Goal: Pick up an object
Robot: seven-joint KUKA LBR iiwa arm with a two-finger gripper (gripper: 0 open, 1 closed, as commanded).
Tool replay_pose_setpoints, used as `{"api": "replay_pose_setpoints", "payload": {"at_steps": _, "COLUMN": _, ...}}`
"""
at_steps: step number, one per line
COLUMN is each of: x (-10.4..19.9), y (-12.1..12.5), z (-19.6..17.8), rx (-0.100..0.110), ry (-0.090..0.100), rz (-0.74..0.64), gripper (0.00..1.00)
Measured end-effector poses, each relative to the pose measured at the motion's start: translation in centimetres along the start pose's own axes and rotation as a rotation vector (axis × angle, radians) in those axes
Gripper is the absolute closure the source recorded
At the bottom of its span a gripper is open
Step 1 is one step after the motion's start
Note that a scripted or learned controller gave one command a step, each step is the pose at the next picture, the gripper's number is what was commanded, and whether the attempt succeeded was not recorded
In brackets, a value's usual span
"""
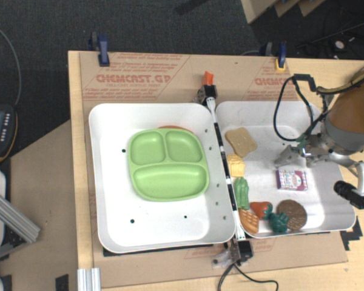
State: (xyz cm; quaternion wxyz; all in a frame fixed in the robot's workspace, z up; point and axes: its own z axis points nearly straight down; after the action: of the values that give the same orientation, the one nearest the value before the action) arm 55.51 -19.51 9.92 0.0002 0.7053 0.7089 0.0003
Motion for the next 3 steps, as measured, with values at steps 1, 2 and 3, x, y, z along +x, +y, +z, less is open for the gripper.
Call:
{"api": "replay_pose_setpoints", "payload": {"at_steps": 1, "x": -2.5, "y": 11.5, "z": -0.2, "rx": 0.004, "ry": 0.010, "rz": 0.000, "gripper": 0.00}}
{"api": "replay_pose_setpoints", "payload": {"at_steps": 2, "x": -3.0, "y": -3.9, "z": -2.0, "rx": 0.010, "ry": 0.002, "rz": 0.013, "gripper": 0.00}}
{"api": "replay_pose_setpoints", "payload": {"at_steps": 3, "x": -0.6, "y": -7.7, "z": -8.0, "rx": -0.001, "ry": 0.001, "rz": 0.006, "gripper": 0.00}}
